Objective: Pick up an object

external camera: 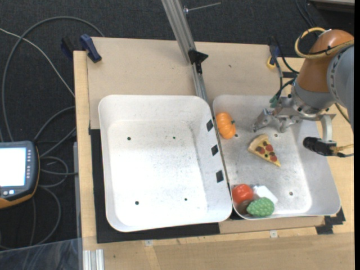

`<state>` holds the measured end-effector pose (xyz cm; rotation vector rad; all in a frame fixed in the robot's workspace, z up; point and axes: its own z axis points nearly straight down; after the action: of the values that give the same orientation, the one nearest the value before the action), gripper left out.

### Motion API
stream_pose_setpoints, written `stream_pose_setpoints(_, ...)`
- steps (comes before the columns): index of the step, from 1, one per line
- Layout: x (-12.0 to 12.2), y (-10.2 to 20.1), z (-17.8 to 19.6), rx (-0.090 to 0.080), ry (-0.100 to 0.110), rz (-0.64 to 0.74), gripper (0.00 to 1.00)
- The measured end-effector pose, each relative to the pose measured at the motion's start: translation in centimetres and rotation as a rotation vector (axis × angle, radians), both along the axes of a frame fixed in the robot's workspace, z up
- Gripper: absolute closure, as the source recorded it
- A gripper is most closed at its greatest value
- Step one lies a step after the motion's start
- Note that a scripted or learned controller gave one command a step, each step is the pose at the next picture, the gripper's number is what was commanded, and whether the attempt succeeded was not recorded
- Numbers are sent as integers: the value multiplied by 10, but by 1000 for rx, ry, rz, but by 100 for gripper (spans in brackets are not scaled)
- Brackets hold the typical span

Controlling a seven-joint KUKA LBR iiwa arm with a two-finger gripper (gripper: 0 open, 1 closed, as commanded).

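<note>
Right white bin (315, 198), arm reaching in from right, fingers (269, 122) spread, ungripping, above pizza slice (265, 150)

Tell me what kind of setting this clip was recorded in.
Probably a robotics lab bench set up for grasping trials. Two shallow white bins sit on a board clamped at its corners, the right one holding toy food such as a pizza slice, and a teach pendant with loose cables lies on the dark carpet.

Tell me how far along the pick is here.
Nothing looks picked yet: the pizza slice, orange toy, red toy and green toy all lie in the right bin. The end effector sits above the pizza slice. Grasping and lifting remain.
</note>
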<state>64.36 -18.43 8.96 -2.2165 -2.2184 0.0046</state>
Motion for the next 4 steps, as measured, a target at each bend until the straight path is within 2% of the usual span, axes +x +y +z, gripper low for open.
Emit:
stream_pose_setpoints(1,2,0,15,-1,-8,0,100)
stream_pose_setpoints(2,-4,2,65,-4,-12,-1,100)
stream_pose_setpoints(4,-1,-6,179,-4,-14,0,100)
